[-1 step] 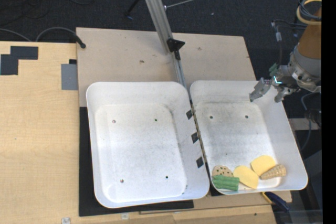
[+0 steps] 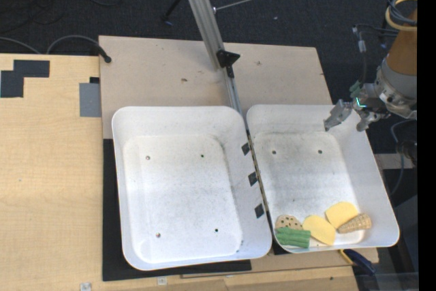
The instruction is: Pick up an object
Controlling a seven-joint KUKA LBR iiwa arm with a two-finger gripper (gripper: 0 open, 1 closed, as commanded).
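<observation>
The right bin (image 2: 306,167) holds a small pile in its near corner: a yellow block (image 2: 341,212), a yellow round piece (image 2: 320,228), a tan ridged cone (image 2: 355,223), a green piece (image 2: 294,236) and a brown spotted cookie (image 2: 288,221). My gripper (image 2: 353,116) hangs over the far right rim of that bin, well away from the pile. Its two grey fingers (image 2: 336,116) are spread apart with nothing between them.
The left bin (image 2: 180,180) lies beside the right one on a tan board. A slanted aluminium bar (image 2: 204,17) rises from behind the divide between the bins. A light wooden table (image 2: 48,167) lies to the left.
</observation>
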